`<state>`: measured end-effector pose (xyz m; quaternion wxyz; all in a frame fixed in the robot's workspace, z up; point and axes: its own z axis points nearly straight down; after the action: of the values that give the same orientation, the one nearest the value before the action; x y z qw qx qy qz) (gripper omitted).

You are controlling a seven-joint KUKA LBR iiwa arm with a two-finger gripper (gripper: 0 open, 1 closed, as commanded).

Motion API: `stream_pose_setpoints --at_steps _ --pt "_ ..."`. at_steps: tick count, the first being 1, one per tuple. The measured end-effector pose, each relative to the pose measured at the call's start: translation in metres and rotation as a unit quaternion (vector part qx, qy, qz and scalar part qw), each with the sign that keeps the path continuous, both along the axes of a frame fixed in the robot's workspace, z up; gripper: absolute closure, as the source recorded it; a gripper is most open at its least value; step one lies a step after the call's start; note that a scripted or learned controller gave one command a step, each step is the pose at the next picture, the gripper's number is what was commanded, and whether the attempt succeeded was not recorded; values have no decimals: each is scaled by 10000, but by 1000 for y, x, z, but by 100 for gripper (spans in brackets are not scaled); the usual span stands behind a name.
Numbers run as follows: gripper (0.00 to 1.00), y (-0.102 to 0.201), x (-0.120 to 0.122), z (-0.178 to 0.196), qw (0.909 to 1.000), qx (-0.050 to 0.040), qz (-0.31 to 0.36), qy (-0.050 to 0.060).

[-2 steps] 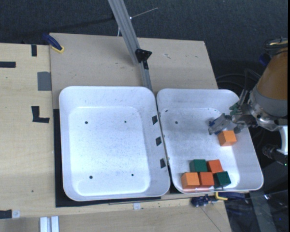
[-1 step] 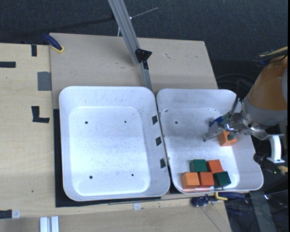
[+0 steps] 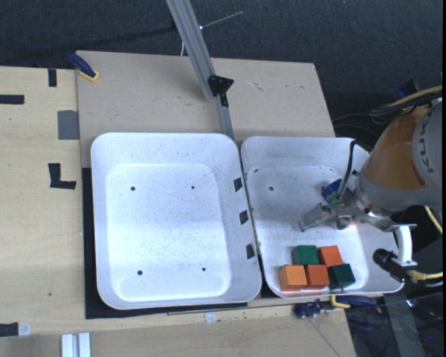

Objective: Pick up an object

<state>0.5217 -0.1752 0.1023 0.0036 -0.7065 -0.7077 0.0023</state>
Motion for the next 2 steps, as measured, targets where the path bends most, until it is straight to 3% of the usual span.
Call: stream_pose_setpoints --at_steps 1,2 --pt "100 0 1 13 10000 2 7 -21" --pt "100 9 1 58 10000 -12 4 -55"
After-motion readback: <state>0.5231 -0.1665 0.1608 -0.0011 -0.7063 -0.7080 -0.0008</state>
